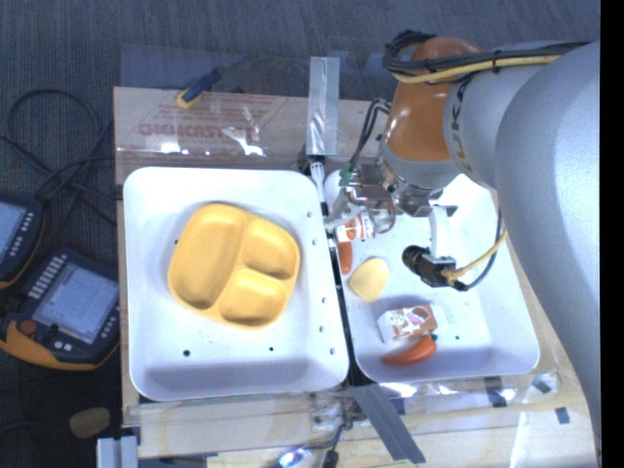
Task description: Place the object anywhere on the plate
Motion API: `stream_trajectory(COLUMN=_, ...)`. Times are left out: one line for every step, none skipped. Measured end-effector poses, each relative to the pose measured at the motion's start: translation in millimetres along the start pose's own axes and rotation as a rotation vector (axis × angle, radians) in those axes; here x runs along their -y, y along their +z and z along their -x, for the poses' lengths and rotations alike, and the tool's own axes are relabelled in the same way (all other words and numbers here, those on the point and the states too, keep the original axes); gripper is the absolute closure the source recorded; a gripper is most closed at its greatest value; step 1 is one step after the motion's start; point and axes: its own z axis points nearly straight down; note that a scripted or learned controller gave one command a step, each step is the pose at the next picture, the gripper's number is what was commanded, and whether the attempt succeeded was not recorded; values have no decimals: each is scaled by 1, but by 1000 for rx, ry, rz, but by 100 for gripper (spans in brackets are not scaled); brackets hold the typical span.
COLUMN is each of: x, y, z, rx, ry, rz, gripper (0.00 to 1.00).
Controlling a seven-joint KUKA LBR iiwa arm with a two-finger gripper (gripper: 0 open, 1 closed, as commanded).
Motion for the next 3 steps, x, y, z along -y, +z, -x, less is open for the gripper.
stream_trajectory(x=42, y=-6, z=-13, rx=15, ry=23, rz=15, gripper=100)
stream_trajectory(x=7, y=-70, z=-73, rx=-15, ry=-18, rz=-7, gripper=100)
stream_trajectory(x=30, y=-3, z=-139, rx=-16, ry=-20, rz=-10, gripper=100)
